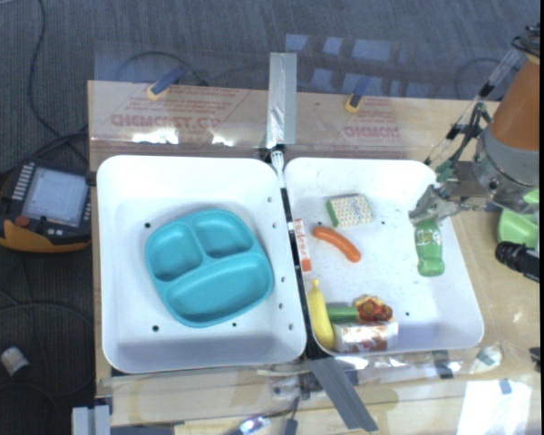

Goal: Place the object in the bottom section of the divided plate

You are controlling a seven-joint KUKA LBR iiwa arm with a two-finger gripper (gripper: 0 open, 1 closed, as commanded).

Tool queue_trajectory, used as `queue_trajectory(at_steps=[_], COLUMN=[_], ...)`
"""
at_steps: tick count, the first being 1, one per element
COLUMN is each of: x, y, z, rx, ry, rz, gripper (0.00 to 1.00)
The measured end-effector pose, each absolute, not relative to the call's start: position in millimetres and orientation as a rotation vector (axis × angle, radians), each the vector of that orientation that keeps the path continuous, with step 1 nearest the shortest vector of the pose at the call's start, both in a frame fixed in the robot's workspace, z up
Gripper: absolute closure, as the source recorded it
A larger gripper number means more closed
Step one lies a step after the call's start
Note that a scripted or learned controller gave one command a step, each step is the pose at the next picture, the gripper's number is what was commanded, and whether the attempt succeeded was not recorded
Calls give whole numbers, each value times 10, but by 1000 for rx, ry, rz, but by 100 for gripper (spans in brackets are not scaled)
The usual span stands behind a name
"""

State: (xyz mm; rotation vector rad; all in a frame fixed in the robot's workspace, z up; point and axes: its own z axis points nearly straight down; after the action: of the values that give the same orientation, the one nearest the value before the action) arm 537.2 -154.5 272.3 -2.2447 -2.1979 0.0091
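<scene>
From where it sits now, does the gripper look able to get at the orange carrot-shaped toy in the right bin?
Probably yes. The orange carrot-shaped toy lies alone on open floor of the right white bin, nothing on top. The gripper is above the green bottle nearby, with no object between.

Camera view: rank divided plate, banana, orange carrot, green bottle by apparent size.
1. divided plate, clearly largest.
2. banana.
3. green bottle and orange carrot look alike; not ranked.

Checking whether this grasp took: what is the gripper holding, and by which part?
Cannot be told. The gripper sits right at the top end of the green bottle, but the bottle does not visibly sit between its fingers.
</scene>
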Motion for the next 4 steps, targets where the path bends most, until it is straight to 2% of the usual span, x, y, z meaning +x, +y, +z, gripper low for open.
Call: queue_trajectory(at_steps=[1, 2, 3, 4], x=[5509, 5484, 5481, 5438], y=[-1017, -233, -233, 427], z=[2089, 2223, 2297, 2136], rx=[-2233, -2209, -2206, -2021], ry=[-2205, -2229, -2227, -2401], rz=[6, 6, 10, 7], gripper=[100, 100, 100, 100])
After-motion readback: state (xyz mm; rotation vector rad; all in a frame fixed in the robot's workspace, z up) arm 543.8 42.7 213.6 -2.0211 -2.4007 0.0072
